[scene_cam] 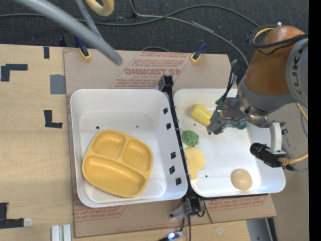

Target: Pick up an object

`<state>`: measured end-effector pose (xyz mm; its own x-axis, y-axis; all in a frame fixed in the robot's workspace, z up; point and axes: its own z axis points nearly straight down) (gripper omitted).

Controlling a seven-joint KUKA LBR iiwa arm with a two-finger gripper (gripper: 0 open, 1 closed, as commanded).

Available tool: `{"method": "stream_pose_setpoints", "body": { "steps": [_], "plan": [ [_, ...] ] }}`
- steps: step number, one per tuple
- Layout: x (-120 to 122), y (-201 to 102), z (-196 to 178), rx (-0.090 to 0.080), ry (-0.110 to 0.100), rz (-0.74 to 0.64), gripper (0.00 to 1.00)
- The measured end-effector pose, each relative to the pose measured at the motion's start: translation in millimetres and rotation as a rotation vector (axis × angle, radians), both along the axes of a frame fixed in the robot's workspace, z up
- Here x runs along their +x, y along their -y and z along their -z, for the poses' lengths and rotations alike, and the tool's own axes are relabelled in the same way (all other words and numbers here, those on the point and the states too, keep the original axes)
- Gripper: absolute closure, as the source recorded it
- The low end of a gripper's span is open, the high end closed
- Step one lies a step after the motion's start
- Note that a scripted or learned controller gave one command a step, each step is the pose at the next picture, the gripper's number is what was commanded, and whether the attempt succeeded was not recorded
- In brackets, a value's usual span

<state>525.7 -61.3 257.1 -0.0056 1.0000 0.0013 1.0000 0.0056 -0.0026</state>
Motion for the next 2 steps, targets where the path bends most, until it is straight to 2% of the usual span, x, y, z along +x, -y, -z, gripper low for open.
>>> {"method": "stream_pose_setpoints", "body": {
  "steps": [1,2],
  "plan": [
    [-1.3,-42.9,8.7,0.000,0.000,0.000,1.00],
    [0.9,-100.1,20.8,0.000,-0.001,-0.001,1.00]
  ]
}}
